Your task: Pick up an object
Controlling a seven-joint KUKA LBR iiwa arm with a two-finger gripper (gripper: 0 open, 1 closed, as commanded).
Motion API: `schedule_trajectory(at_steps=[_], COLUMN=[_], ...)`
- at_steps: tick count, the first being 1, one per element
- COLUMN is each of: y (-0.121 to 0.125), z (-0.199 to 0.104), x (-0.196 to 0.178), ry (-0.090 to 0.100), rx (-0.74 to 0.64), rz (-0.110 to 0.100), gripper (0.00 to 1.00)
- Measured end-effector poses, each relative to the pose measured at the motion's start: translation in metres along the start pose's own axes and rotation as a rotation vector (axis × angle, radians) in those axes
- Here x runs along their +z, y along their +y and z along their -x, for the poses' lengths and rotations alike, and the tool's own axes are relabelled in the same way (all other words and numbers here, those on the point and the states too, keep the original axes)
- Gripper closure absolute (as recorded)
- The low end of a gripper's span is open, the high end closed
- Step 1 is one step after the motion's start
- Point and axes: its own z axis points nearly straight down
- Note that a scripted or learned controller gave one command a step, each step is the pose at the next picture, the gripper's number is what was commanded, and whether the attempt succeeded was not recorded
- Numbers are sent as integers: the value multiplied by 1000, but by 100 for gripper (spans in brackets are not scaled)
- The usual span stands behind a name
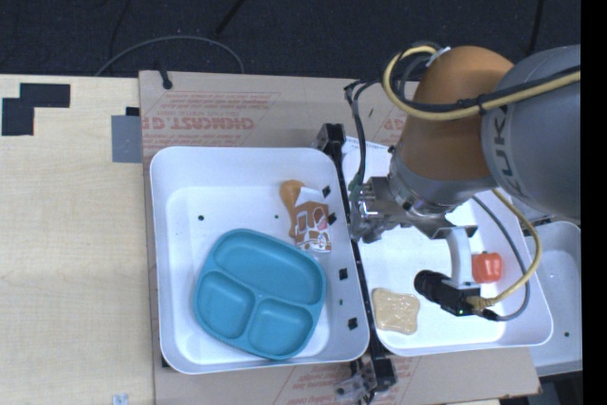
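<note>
Your grey KUKA arm [455,133] hangs over the shallow white right bin [531,329], its two-finger gripper [365,211] low against the wall shared with the shallow white left bin [178,204]. From above you cannot tell whether the gripper is wide, narrow or holding anything.

No single target is named. The nearest candidate is a small brown-and-white printed packet [311,228], lying in the left bin just beside that shared wall and touching the blue three-compartment plastic plate [258,293]. A flat beige toast-shaped piece [395,310] and a small orange block [487,266] lie in the right bin.

Your main risk is probably the wall: a descent here could land on the rim rather than in either bin. The packet is crowded by wall and plate, so a closing grip may catch the plate's edge or push the packet away. The beige piece looks too flat to grasp easily.

Red print on the brown cardboard sheet [248,105], upside down to the camera, seems to read "CHEMCAST GP". The packet's print is too small to read.
</note>
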Motion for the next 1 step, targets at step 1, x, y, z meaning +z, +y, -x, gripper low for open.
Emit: schedule_trajectory(at_steps=[1], y=[-18], z=[-41], x=[-2], ry=[0], rx=[0], rz=[0], gripper=[100])
